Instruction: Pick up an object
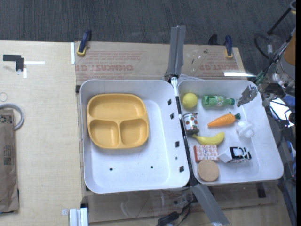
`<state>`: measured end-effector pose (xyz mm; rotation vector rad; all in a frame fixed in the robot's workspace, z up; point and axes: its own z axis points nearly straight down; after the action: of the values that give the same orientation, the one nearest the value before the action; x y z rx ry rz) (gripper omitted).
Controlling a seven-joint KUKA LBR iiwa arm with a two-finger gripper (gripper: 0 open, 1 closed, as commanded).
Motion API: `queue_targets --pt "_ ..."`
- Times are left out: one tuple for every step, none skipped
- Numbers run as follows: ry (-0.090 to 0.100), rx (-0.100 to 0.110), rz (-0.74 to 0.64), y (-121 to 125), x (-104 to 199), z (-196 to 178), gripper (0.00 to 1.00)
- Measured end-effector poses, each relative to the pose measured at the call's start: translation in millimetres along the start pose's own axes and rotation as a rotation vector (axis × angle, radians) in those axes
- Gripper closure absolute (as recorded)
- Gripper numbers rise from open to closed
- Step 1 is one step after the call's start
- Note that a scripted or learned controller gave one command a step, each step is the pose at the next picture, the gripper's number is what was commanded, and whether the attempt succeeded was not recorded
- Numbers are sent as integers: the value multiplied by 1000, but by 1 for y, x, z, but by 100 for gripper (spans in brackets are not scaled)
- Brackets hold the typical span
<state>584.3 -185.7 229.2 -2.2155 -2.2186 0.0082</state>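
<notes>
I see my two-finger claw (248, 95) poised over the far right rim of the right white bin (263, 173), fingers apart, gripping nothing. The orange plastic carrot (221, 121) lies just below-left of it; the green plastic bottle (217, 100) sits directly to its left.

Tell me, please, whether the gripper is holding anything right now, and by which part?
Nothing is held: the two-finger gripper hovers at the right white bin's upper right, apart from the green plastic bottle and orange toy carrot.
</notes>
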Motion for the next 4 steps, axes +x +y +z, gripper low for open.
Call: queue_targets --pt "-1 -5 -216 -22 3 141 0" --pt "-2 -5 -289 3 62 141 0" --pt "0 -4 -459 -55 39 141 0" --pt "-1 -4 -415 25 4 141 0"
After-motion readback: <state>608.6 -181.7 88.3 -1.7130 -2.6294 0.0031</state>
